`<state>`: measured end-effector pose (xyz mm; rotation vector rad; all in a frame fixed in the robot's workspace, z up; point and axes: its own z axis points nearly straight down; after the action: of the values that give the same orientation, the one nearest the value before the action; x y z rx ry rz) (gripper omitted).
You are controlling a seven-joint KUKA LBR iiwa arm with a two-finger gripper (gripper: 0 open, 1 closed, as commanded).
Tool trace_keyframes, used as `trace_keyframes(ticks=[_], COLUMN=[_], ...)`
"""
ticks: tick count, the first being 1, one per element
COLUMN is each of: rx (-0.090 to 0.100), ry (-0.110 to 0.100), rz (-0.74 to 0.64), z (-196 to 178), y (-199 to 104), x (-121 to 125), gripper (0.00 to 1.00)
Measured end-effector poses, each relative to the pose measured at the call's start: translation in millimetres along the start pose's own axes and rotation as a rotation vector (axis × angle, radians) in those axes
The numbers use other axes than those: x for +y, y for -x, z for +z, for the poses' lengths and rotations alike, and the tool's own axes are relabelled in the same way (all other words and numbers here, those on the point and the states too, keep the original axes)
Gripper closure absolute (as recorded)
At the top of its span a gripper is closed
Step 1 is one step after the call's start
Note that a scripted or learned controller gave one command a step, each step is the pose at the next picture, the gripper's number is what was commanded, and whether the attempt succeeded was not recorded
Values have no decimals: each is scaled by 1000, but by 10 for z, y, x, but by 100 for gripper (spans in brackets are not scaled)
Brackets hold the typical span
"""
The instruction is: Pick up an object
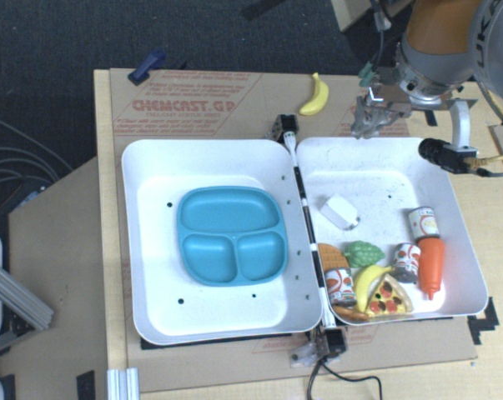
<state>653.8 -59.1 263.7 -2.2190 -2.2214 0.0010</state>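
Red lettering on the cardboard sheet under the bins read roughly "CHEMCAST GP". The gripper hung over the right bin's far rim, nothing visibly between its jaws, their spread impossible to tell. Toys clustered in that bin's near corner: an orange carrot, a yellow banana, a pizza slice.

Both bins are seen as smooth, slightly glossy white plastic. The blue tray is matt plastic. The bench is faced with rough brown cardboard, printed in red. The carrot, bananas and cans look like shiny plastic. The gripper is made of dull grey metal.
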Motion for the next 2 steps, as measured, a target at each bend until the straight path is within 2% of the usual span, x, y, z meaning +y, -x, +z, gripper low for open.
trace_keyframes(ticks=[1,2], rx=[0,0], ry=[0,0], rz=[0,2], z=[-33,335], y=[-138,-102], x=[-157,-601], gripper=[100,100])
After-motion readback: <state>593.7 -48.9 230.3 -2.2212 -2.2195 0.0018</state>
